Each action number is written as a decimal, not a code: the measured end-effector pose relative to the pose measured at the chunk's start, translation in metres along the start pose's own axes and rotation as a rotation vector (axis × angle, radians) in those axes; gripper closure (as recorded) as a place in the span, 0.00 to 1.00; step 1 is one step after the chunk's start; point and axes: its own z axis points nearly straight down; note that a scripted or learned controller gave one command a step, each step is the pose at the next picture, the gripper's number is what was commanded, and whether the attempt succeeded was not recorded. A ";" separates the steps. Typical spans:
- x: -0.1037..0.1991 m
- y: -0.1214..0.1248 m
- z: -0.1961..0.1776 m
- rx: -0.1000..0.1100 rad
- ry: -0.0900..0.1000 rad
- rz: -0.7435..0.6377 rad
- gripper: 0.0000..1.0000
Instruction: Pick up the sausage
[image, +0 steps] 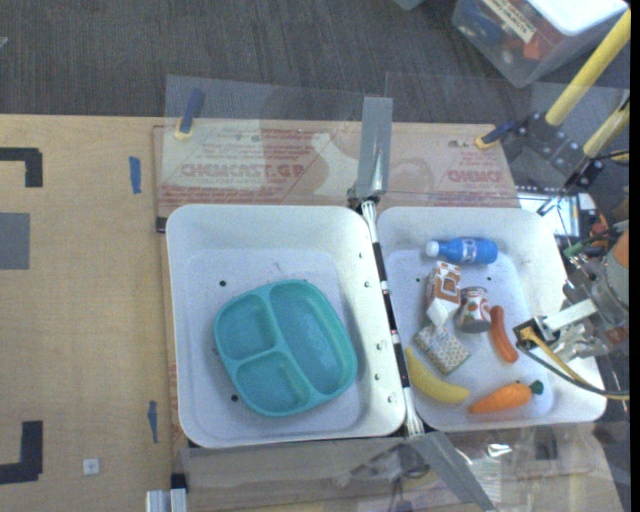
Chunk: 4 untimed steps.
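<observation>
The claw (588, 338) sat at the right rim of the right bin (400, 262), crowded by cables and cut off by the picture's edge. Whether it was wide or narrow could not be told, and nothing could be seen held in it.

The sausage (503, 334), reddish-orange and short, lay in the right bin towards its right side. It was just right of a small can (473, 309) and above a carrot (503, 398), and just left of the claw. Whether it touched the can was hard to judge.

The can's label was a blur of red and grey. A brown-and-white carton (443, 287) stood beside it with its print too small to read. A blue bottle (462, 250) lay on its side near the bin's far wall, and its white cap and label showed no legible words. A checked packet (442, 349) rested just above a banana (436, 381), whose left end ran close to the bin's wall.

The left bin (190, 250) held a teal divided plate (285, 346). Behind both bins a cardboard sheet (260, 165) carried faint red lettering under clear film. It was too washed out to read with confidence. On the desk (80, 300), black marks at the left edge were partly cropped.
</observation>
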 end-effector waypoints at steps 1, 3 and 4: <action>0.021 0.009 -0.121 -0.003 0.001 -0.139 1.00; 0.143 -0.014 -0.265 -0.005 0.001 -0.255 1.00; 0.208 -0.037 -0.270 -0.008 0.003 -0.484 1.00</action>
